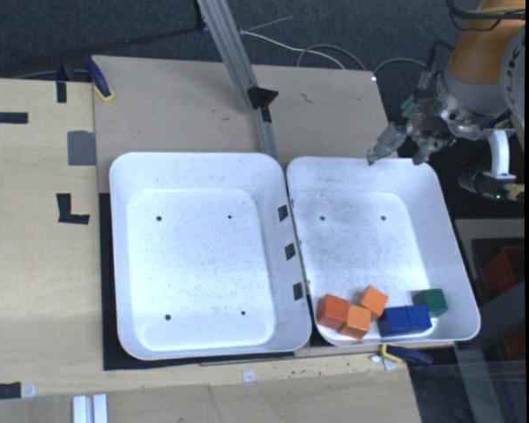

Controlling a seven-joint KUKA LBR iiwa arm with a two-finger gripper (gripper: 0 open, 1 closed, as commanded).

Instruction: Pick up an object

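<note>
A bench seen from above at a slant carries two shallow white bins side by side. The left bin (198,254) has a speckled white floor with four small dark dots. The right bin (379,245) holds a cluster of small blocks gathered along its near edge, toward its near right corner. From left to right these are an orange block (334,309), a second orange block (357,321) touching it and sitting closest to the near rim, a third orange block (375,300) tilted just behind those two, a blue block (404,321) lying lengthwise beside them, and a green block (433,301) just behind the blue block's right end, nearest the right wall. The grey arm with its orange band (480,55) reaches in from the right, and its gripper (397,146) hangs at the far edge of the right bin, near the far right corner, over the rim. Its two fingers are spread apart with nothing between them. The blocks lie at the opposite end of the same bin from the gripper, well apart from it, with the bin's bare floor between. A slanted metal rail (234,55) crosses the bench behind the bins.
</note>
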